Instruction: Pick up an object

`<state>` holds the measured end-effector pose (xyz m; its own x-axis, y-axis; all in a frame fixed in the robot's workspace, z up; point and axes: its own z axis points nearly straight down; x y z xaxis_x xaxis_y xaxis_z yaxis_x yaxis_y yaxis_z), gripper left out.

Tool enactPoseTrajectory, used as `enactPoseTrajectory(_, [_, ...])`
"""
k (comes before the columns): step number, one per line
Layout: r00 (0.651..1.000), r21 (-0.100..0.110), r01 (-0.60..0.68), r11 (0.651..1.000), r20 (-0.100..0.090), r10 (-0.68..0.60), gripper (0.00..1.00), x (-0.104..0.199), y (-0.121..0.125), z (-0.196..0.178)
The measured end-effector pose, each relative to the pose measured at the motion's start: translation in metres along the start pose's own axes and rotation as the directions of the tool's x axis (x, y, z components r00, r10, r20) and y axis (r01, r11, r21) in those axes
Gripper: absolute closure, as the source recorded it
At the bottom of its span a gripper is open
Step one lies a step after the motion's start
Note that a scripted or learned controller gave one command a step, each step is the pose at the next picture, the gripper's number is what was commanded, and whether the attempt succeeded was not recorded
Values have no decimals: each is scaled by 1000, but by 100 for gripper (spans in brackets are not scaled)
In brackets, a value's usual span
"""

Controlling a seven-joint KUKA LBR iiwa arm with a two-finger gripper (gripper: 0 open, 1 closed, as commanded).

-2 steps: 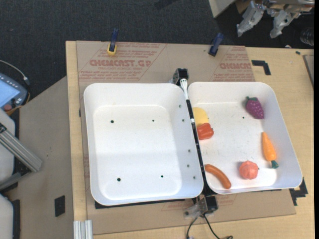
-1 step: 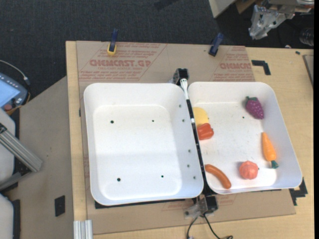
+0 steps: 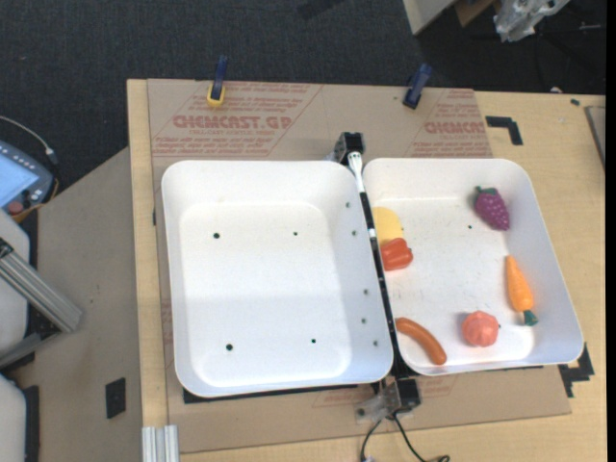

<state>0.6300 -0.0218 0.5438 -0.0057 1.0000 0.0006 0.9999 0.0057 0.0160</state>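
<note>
Cardboard sheeting (image 3: pixel 144 258) printed with red lettering covers the bench, held at its far edge by a yellow clamp (image 3: pixel 218 89) on the left and a blue clamp (image 3: pixel 418 85) further right. On it sits the left bin (image 3: pixel 260 277), a shallow white tray whose floor shows four small dark holes. Its right rim touches the left rim of the right bin (image 3: pixel 452 229) along a dark seam.

All the toy food lies in the right bin. Against its left wall sits a yellow piece (image 3: pixel 387 222), and a red pepper (image 3: pixel 396 255) touches it on the near side. Closer to the near left corner lies a brown-orange sausage (image 3: pixel 422 340), set at a slant. Just beside it to the right, near the front wall, rests a round pinkish-red fruit (image 3: pixel 480 328). A purple bunch of grapes (image 3: pixel 492 208) lies toward the far right corner, well apart from the others. Along the right wall lies an orange carrot (image 3: pixel 520 289), its green end pointing to the near side and close to the pink fruit.

Beyond the bench, at the upper right, the gripper (image 3: pixel 525 8) hangs as a pale metallic shape over the dark floor, well apart from both bins and touching no object. It is cut off by the top edge, so I cannot tell whether it is parted or closed.
</note>
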Motion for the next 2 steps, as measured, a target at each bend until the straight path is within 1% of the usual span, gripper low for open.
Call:
enactPoseTrajectory(1, [1000,17,-8,1000,1,8,100,-23,-38,7])
enactPoseTrajectory(2, [1000,17,-10,1000,1,10,100,-52,-63,7])
